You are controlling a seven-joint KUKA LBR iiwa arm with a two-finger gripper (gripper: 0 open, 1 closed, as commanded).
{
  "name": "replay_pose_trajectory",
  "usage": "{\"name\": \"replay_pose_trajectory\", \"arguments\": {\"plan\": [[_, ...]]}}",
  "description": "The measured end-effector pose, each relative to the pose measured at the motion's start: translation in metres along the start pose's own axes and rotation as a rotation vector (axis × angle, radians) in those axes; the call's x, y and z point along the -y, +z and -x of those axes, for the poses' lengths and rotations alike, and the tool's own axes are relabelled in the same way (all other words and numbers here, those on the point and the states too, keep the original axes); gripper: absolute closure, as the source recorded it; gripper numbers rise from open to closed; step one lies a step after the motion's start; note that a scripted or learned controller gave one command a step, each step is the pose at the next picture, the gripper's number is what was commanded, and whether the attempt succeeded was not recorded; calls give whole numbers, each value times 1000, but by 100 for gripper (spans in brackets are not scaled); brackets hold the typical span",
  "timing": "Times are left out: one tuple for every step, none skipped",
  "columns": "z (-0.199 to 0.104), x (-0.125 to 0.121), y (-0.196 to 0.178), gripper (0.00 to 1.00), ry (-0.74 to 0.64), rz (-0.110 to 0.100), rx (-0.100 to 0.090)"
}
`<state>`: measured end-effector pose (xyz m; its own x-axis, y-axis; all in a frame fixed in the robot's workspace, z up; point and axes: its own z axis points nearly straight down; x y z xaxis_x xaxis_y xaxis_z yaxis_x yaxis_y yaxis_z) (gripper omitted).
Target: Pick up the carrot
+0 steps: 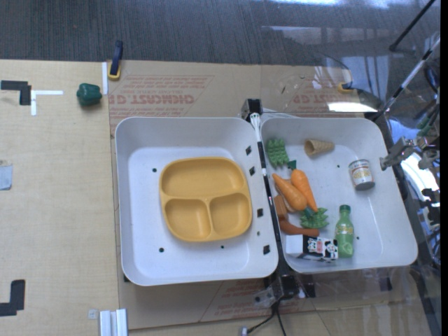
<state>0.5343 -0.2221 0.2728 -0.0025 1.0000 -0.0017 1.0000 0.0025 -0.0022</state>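
Observation:
Two orange carrots lie side by side in the right bin (378, 208), close to its left wall. One carrot (304, 187) points up and left with green leaves (315, 218) at its lower end. The other carrot (288, 192) lies just left of it, touching it. Nothing covers either one.
Around the carrots are a green leafy toy (276, 151), a cone (318, 146), a small can (361, 173), a green bottle (344, 231), a black-and-white carton (320, 247) and a reddish piece (294, 227). A yellow divided plate (205, 198) sits in the left bin (133, 208). A green toy (89, 94) lies on the bench.

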Motion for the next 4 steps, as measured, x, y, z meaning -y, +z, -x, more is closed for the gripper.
{"name": "replay_pose_trajectory", "arguments": {"plan": [[-52,13,107,0,-60,0,-1],[-110,5,181,0,-208,1,-2],[-121,-34,181,0,11,1,-1],[-120,-33,173,100,10,-4,0]]}}
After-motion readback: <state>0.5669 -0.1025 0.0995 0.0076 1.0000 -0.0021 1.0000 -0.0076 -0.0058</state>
